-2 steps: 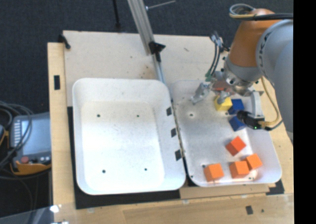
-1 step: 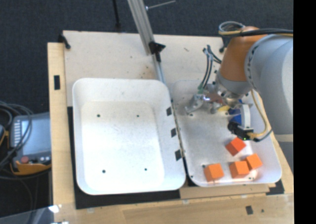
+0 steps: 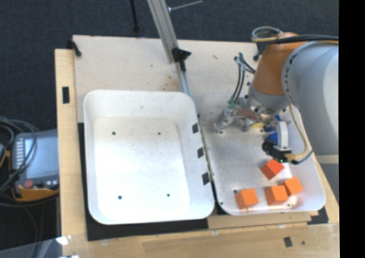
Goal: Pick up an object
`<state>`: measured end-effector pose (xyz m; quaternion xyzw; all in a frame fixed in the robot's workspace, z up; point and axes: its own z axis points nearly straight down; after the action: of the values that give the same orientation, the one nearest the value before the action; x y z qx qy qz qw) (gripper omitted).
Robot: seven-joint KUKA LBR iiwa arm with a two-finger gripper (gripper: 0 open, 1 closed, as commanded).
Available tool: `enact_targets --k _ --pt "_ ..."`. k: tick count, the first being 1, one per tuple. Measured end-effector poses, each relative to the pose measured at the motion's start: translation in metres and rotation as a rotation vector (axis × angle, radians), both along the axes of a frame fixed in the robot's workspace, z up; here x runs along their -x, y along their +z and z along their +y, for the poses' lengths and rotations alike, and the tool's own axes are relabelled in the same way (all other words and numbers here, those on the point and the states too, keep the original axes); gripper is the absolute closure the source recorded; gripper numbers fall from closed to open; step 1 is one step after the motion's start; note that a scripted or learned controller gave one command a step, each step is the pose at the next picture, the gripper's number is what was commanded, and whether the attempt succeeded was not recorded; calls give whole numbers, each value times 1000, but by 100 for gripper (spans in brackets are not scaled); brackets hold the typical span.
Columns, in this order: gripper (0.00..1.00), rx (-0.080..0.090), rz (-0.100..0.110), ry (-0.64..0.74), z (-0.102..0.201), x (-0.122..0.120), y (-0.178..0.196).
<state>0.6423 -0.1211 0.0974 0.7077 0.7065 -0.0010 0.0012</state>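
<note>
Several orange blocks lie in the right bin [image 3: 228,154]. One block [image 3: 272,168] sits alone mid-right, and three more sit along the front edge: one at the left [image 3: 247,198], one in the middle [image 3: 276,194] and one at the right [image 3: 293,185]. My gripper [image 3: 236,120] hangs low over the far part of this bin, under the orange band [image 3: 271,72] of the arm. It is well behind the blocks and nothing shows in its grasp.
The left bin [image 3: 142,154] stands beside the right one. A slanted aluminium post [image 3: 162,17] comes down from the top to the gap between the bins. A control pendant [image 3: 34,163] with cables lies off the bench's left side.
</note>
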Motion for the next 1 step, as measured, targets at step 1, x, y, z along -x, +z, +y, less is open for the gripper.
enact_targets --k 1 --pt "100 -2 -4 -2 0 -1 12"
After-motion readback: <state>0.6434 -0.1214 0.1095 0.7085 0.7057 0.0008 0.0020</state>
